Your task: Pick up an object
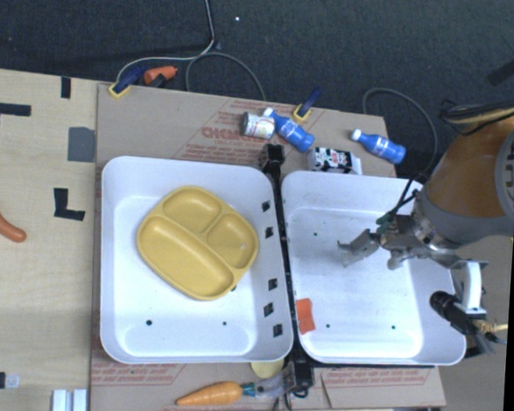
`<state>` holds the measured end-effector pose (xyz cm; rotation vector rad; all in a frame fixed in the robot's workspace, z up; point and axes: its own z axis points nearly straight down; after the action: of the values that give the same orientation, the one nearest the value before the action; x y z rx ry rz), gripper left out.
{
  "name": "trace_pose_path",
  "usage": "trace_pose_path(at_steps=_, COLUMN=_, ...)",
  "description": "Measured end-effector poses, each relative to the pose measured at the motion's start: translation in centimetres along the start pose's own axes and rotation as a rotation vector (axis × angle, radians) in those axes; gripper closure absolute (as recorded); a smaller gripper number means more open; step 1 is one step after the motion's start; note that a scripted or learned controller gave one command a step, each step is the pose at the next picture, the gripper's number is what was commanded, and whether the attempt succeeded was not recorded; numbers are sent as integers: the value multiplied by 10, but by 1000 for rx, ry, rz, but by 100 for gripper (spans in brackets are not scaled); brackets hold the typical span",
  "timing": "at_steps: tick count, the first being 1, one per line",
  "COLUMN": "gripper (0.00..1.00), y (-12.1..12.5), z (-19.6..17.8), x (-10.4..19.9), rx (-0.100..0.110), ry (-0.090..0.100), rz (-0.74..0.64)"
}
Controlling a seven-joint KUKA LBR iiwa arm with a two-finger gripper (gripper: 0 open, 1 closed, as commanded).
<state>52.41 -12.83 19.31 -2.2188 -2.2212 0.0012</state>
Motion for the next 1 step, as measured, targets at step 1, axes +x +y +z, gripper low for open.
trace_pose_path(at_steps=1, gripper=0, y=55, z=109, x=25, rx=-10, ry=-4, rz=-1)
